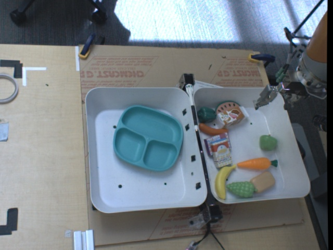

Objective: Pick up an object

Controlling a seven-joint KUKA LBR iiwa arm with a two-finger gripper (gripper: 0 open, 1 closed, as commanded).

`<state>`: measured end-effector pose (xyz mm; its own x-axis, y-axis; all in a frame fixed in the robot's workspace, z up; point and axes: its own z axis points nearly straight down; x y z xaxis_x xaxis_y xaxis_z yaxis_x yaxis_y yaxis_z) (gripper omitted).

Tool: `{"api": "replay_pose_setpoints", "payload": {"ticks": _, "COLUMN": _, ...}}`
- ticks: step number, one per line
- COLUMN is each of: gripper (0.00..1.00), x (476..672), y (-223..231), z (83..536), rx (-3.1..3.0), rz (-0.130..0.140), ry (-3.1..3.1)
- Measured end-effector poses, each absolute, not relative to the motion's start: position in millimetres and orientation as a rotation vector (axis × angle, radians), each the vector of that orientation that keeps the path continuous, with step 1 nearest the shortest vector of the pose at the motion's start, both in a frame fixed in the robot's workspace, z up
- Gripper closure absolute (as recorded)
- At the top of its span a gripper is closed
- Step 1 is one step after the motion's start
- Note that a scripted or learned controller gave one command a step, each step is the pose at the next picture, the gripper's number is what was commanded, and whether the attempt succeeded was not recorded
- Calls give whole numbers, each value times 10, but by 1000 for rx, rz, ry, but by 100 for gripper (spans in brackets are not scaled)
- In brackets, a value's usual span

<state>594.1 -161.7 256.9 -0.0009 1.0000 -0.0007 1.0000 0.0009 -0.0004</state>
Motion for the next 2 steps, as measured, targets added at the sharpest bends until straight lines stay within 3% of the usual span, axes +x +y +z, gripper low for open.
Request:
{"api": "replay_pose_setpoints", "payload": {"ticks": 1, "gripper": 0, "x": 6267, "y": -1386, "z": 1154, "rx": 2214, "rz": 13, "ry": 2212}}
{"api": "replay_pose_setpoints", "payload": {"ticks": 2, "gripper": 0, "x": 5945, "y": -982, "z": 929, "rx": 2221, "rz": 1, "ry": 2219}}
